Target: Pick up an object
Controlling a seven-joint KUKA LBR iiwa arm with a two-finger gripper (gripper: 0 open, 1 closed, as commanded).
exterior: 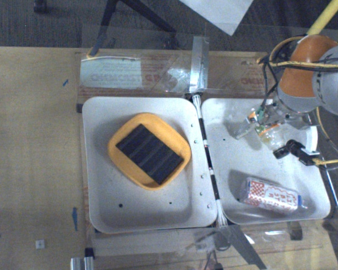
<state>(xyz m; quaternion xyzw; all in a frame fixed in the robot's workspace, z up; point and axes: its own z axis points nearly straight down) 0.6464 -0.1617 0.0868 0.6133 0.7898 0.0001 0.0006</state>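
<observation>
Two shallow white bins sit side by side on a wooden bench (28,151). The left bin (98,207) holds a yellow pad with a dark ribbed top (149,151). The pad lies flat near the middle of that bin, turned at a slant, and nothing touches it.

The right bin (225,167) holds a small packet with a red and white checked pattern (272,194). It lies on its side near the front of the bin, close to the bin's right wall. It looks wrapped in clear plastic that sticks out at both ends.

The grey arm with its orange band (304,72) comes in from the right, over the back of the right bin. The gripper (258,127) hangs low at the back part of that bin, well apart from the checked packet. The gripper looks see-through and blurry, with small orange and green bits on it. It is too hard to make out how it is set or if it has hold of anything.

A small black part (289,149) sticks out just below the arm, over the right side of the bin. A strip of clear tape or plastic (110,72) lies on the bench behind the left bin. A metal bracket (199,63) stands behind the spot where the two bins meet.
</observation>
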